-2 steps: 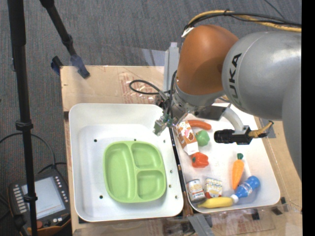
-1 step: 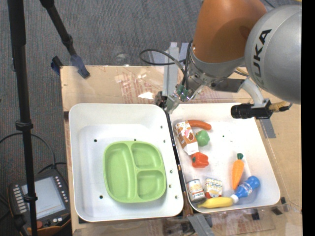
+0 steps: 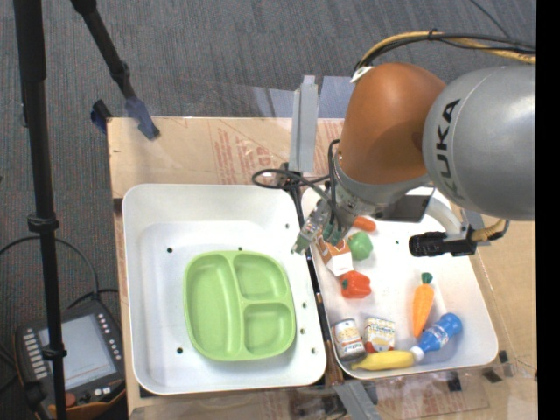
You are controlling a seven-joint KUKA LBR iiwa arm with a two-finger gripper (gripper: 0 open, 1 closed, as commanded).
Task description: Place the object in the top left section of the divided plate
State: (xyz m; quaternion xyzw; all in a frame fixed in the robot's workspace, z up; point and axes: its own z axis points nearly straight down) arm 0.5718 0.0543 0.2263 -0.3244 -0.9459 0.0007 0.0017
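- Hanging over the inner edge of the right bin [image 3: 486, 322], the pincer [image 3: 317, 232] is just above a small carton [image 3: 333, 250]; I cannot tell its state, because the big wrist hides most of it.
- The task's thing is not clearly chosen. I judge it is the carton or the green piece [image 3: 360, 245] just beside the pincer, and both lie in the right bin, not lifted.
- Risk: the pincer is very near the wall between the bins, so a descent here can strike the rim or push the carton instead of taking it.
- Risk: the things close to the pincer are crowded, so two can be caught together, or one can slip out on the way.
- A little farther from the pincer, in the same bin, lie a red pepper [image 3: 354, 284], a carrot [image 3: 422, 304], a small can [image 3: 348, 338], a blue bottle [image 3: 437, 334] and a banana [image 3: 382, 360].
- To the pincer's other side, the left bin [image 3: 140, 226] holds the green divided plate [image 3: 238, 306], and nothing lies in its sections.
- Risk: the plate's sections are shallow, so a release from high up can let the object roll into the wrong one.
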